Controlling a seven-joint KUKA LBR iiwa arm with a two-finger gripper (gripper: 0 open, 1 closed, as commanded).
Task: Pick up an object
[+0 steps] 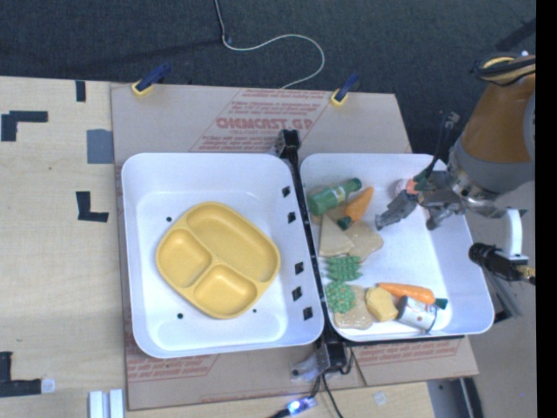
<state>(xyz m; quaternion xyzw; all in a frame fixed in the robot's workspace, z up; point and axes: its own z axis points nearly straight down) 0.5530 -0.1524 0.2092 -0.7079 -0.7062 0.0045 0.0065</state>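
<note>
Well, the gripper (412, 211) hangs with fingers apart, holding nothing; the green bottle (333, 196) looks light, stiff, slippery, best pinched mid-body.

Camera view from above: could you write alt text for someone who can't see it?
A robot arm's hand hovers over the right bin, which holds a green bottle, carrots and other toy food. The left bin holds a yellow divided plate.

Yellow divided tray (218, 259) in left bin (139, 233); cardboard (261, 120) under bins; white cable (278, 42).
</note>
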